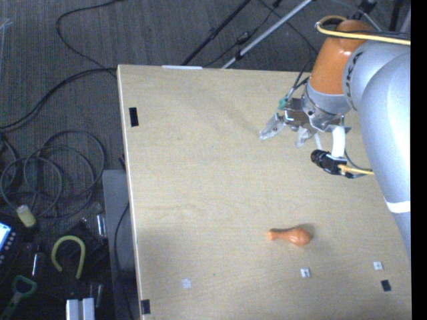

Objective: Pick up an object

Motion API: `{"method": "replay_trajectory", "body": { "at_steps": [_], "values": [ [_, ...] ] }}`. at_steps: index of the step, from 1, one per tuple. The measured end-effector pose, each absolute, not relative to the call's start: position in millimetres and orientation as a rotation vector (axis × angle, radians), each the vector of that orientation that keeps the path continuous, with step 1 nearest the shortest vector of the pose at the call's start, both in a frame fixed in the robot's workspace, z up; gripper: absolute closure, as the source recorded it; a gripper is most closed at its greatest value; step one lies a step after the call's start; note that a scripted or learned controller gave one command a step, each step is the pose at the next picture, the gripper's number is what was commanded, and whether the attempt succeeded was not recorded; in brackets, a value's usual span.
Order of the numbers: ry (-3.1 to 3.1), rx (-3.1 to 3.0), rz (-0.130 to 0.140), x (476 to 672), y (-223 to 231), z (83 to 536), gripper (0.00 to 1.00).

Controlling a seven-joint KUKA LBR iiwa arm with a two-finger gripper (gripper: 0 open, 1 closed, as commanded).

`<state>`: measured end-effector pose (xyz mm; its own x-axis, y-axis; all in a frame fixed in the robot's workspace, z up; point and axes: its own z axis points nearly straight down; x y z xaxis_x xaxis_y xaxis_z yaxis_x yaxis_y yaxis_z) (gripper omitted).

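The jaws (285, 131) stand apart, holding nothing, above the tabletop (200, 179); the orange balloon-shaped toy (291, 235) lies well below them in view, long axis left-right.

This looks like a robot lab or a test room. A big grey robot arm with an orange band (373, 92) reaches over a plain, light wooden bench top (200, 179). The floor is dark grey carpet (60, 45), and long black cables (53, 159) lie in loops on it. Thin metal stand legs (280, 15) cross the floor at the top. Small tools, like a yellow-green curved hook (67, 252), lie by the bench.
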<state>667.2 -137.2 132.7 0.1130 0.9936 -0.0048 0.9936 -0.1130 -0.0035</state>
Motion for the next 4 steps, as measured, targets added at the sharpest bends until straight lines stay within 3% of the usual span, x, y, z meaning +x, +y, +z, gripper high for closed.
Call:
{"method": "replay_trajectory", "body": {
  "at_steps": [1,3,4],
  "values": [
    [1.889,2.509,-0.004,668.2,-199,163,0.0],
    [2.534,1.859,-0.004,668.3,-222,84,0.0],
    [2.668,1.659,0.001,668.7,-140,84,0.0]
  ]
}}
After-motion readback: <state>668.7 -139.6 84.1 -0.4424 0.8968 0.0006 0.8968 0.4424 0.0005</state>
